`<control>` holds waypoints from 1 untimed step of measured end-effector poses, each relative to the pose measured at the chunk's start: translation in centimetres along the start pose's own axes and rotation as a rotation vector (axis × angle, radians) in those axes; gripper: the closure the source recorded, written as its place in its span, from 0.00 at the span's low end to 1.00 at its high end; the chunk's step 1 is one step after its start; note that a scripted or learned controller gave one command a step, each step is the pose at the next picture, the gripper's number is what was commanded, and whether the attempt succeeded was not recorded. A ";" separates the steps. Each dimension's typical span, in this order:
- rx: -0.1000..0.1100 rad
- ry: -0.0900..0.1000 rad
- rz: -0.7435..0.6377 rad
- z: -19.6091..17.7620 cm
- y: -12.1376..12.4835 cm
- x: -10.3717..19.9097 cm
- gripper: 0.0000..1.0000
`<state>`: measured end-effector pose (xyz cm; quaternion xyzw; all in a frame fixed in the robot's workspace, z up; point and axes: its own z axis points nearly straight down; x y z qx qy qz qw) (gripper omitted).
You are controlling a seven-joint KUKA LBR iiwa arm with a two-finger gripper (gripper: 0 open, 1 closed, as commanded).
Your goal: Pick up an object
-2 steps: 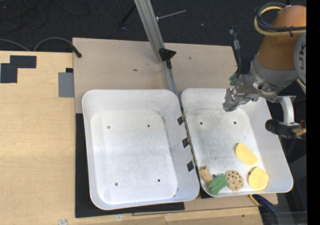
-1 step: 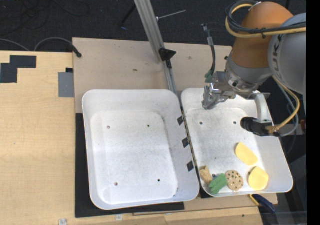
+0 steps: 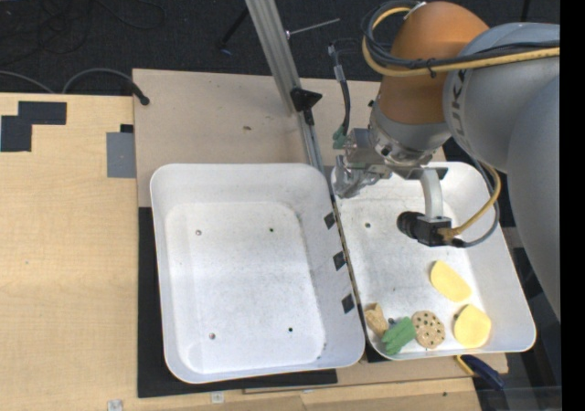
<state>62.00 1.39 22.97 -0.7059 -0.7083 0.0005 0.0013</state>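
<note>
Two white bins are sitting side by side on the counter (image 3: pixel 73 217). The left bin (image 3: pixel 183 190) is showing bare white floor; the right bin (image 3: pixel 507 309) is holding five small things near its front edge: two yellow slices (image 3: pixel 451 281) (image 3: pixel 473 326), one round brown cookie (image 3: pixel 427 329), one green piece (image 3: pixel 398 336) and one tan chunk (image 3: pixel 375 318), the last three lying close together. The arm (image 3: pixel 439 71) is reaching in over the right bin's back corner, its pincer (image 3: pixel 352 176) hanging by the divider, well apart from the things; whether it is released or clenched I cannot tell. A metal rail (image 3: pixel 274 44) is slanting up behind, over dark floor with cables.
</note>
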 end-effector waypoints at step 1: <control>0.002 0.000 0.000 1.1 0.1 5.1 1.00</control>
